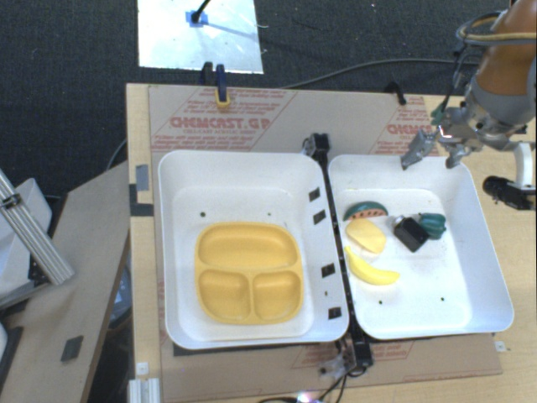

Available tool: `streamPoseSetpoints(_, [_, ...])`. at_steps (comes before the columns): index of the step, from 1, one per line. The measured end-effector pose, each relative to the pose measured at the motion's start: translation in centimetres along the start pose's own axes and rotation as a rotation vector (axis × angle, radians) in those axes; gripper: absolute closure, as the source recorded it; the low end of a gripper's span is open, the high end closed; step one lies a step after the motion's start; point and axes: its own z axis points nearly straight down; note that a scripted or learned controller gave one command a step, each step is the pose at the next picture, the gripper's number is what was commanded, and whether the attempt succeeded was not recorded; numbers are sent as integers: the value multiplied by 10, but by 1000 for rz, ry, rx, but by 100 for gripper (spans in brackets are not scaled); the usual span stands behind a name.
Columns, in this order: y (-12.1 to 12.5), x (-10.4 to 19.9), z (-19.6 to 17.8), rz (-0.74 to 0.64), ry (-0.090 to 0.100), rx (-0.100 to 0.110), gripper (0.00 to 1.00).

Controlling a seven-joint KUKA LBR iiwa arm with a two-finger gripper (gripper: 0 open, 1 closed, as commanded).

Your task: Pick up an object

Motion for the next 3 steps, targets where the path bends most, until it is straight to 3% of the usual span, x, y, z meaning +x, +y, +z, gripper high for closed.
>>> streamPoseSetpoints(1, [2, 0, -7, -2, -2, -11, 0])
streamPoseSetpoints(3, [4, 4, 101, 0, -1, -7, 0])
